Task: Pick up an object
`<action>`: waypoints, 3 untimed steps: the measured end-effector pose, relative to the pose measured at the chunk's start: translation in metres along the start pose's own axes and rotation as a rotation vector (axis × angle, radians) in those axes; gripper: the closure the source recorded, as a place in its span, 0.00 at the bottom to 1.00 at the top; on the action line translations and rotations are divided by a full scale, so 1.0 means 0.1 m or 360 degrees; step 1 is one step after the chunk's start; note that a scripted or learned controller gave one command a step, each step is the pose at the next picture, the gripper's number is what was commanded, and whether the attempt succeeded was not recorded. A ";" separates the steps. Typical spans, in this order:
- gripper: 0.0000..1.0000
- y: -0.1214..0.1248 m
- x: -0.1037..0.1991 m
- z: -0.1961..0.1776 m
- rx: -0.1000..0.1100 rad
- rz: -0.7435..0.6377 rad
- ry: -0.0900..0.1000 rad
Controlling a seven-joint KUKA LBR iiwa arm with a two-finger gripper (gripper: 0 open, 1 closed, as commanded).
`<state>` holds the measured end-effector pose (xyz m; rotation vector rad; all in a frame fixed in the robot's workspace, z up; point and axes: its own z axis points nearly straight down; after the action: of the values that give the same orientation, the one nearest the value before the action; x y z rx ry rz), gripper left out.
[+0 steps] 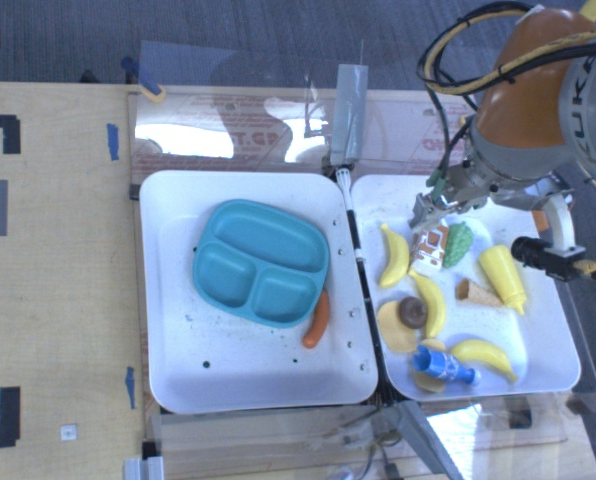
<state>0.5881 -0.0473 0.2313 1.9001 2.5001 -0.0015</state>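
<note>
- You see the arm (pixel 538 88) reach in from the right, its orange band above the right bin (pixel 563 368).
- The gripper (pixel 430 208) hangs over the far left part of the right bin, just above a small red-and-white packet (pixel 431 247).
- You cannot tell from this view how the gripper is set, and nothing can be seen held in it.
- Just right of the packet lies a green piece (pixel 459 243), touching it.
- Left of the packet lies a banana (pixel 395 255), near the bin's left wall.
- A yellow bottle (pixel 504 276) lies at the right, with a brown cone (pixel 475 291) just beside it.
- A second banana (pixel 432 303) curves round a brown disc (pixel 412 312), which sits on a yellow round piece (pixel 393 330).
- A third banana (pixel 486 357) lies near the front wall, beside a blue toy (pixel 442 366).
- In the left bin (pixel 168 268) a blue divided plate (pixel 261 262) lies tilted, with an orange carrot (pixel 318 320) touching its near right edge.
</note>
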 end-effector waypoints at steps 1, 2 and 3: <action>1.00 -0.35 0.52 -0.17 0.0005 -0.0337 0.0005; 1.00 -1.02 0.33 -0.22 0.0005 -0.0610 0.0005; 1.00 -0.27 0.27 0.00 0.0001 -0.0527 0.0002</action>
<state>0.5549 -0.0288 0.2316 1.4625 2.7808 -0.0011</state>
